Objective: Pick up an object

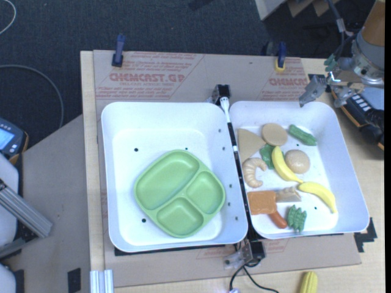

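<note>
The right bin serves as the reference point. The gripper hangs over this bin's far rim, near its far right corner, with the arm extending away beyond that corner; whether its fingers are apart or together cannot be told, and nothing is seen between them. Inside the right bin lie the toy foods: a green pickle nearest the gripper at the far side, a tan round biscuit just beside it, a tan wedge toward the bin's left wall, a croissant below that, two bananas across the middle and right, a round bun between them, and an orange block and a green leafy piece at the near side. To the left of the right bin, touching it, stands the left bin, which holds a green divided plate.
</note>
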You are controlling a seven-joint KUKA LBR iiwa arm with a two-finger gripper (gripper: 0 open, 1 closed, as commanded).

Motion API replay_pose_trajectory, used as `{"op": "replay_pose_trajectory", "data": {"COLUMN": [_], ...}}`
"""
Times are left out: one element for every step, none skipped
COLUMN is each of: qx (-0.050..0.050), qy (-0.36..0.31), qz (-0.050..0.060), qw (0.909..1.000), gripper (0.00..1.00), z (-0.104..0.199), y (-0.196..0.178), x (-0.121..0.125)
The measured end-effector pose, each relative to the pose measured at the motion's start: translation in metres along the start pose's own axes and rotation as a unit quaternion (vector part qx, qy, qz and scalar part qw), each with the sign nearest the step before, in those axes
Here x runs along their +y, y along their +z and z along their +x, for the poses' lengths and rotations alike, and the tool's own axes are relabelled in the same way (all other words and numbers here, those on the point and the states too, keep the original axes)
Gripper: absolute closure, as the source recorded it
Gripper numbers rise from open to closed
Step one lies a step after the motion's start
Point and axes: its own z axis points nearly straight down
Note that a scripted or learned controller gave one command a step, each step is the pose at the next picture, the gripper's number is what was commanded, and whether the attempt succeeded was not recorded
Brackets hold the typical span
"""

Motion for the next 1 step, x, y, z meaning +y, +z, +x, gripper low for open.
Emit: {"op": "replay_pose_trajectory", "data": {"qx": [0.001], "qy": [0.000], "qz": [0.004], "qw": [1.0000], "gripper": [0.00], "z": [0.0142], "y": [0.1202], "x": [-0.0085]}}
